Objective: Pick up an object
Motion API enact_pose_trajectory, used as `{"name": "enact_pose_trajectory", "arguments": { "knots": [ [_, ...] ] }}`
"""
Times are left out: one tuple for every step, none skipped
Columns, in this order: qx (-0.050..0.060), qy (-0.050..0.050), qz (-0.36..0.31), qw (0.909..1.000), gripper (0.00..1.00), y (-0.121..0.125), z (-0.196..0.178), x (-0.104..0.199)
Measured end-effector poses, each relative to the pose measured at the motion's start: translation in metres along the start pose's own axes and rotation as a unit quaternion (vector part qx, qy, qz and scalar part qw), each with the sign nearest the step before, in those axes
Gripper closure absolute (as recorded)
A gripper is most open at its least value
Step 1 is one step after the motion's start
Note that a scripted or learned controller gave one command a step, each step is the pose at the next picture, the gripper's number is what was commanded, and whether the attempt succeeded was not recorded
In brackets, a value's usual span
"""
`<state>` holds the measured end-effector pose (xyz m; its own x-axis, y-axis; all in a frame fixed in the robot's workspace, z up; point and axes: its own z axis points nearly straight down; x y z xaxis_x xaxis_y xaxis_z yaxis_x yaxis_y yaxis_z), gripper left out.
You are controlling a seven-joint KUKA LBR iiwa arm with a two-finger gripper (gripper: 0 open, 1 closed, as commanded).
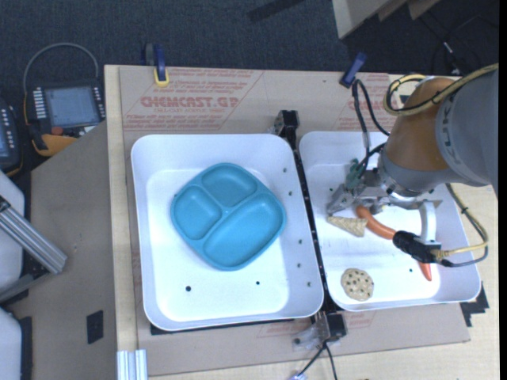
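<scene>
Reaching from the right, gripper (358, 199) sits low in the right bin (317, 212); its open/closed state can't be told. Right bin items: one cracker-like piece (347, 225) just below the gripper, one orange carrot (380, 226), one round cookie (356, 283). Left bin (150, 236): one blue divided plate (228, 214). Two bins total.

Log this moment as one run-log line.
hand: low in right bin | near: cracker, carrot | cookie: untouched | left bin: blue plate
</scene>
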<state>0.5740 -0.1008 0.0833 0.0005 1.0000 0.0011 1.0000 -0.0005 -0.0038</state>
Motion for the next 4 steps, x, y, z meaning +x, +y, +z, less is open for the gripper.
{"name": "enact_pose_trajectory", "arguments": {
  "knots": [
    [-0.002,-0.001,0.000,1.0000,1.00,0.001,-0.012,0.000],
    [-0.005,-0.001,-0.001,1.0000,1.00,0.003,-0.076,0.001],
    [-0.006,-0.002,-0.001,1.0000,1.00,0.005,-0.139,-0.004],
    [-0.006,-0.002,-0.001,1.0000,1.00,0.005,-0.203,-0.003]
  ]
}}
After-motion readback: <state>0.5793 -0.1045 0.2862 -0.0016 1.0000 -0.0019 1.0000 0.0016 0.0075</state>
